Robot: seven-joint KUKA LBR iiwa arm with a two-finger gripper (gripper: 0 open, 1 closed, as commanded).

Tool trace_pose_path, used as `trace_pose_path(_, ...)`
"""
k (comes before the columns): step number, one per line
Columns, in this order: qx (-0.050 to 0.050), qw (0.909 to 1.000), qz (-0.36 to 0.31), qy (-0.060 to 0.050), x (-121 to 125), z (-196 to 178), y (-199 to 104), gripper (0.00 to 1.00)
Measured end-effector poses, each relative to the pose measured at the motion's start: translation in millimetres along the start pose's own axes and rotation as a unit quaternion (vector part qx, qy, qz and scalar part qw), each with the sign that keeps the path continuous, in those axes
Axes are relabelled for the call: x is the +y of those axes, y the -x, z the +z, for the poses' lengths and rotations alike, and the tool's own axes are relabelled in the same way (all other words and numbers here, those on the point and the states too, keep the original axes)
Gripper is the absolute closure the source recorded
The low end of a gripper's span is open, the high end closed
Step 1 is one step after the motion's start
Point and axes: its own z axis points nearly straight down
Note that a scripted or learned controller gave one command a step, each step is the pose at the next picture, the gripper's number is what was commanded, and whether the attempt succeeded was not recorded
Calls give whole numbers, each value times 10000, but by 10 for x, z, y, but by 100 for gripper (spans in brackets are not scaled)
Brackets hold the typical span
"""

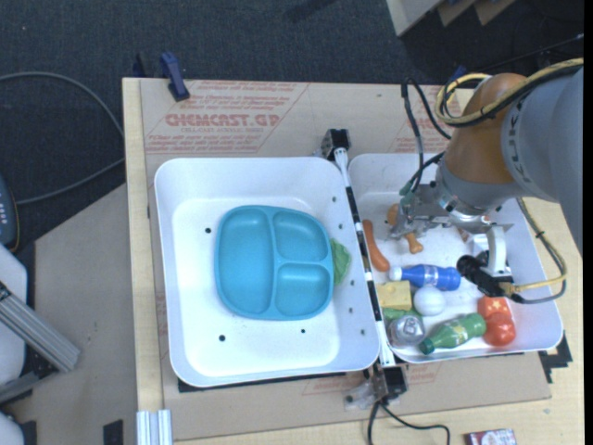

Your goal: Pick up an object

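Dark carpet surrounds a pale wooden tabletop (pixel 278 119) printed with red lettering, and two shallow white plastic bins sit on it side by side. Taking the left bin (pixel 185 248) as the landmark: inside it lies a smooth, glossy blue divided plate (pixel 273 262) with rounded corners, and a scrap of something green (pixel 341 260) peeks out at the plate's right edge. Just right of that bin, touching along a black clipped seam, is the right bin (pixel 371 170), crowded with small things: a slim orange carrot-shaped piece (pixel 375 246) near the shared wall, a blue bottle with a white cap (pixel 428 276), a yellow block (pixel 396 295), a white ball (pixel 429 300), a green bottle (pixel 454 332) lying on its side, and a red tomato-like lump (pixel 498 323) farthest from the left bin.

The grey arm (pixel 547 128) reaches in from the right, its orange band (pixel 482 128) bent down over the right bin. The gripper (pixel 417 225) hangs above the upper part of that bin, close to a small orange-brown item (pixel 412 242); I cannot tell how its jaws stand.
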Motion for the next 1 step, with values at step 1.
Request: trace_pose_path(1,-2,10000,-12,4,-403,-905,-652,100)
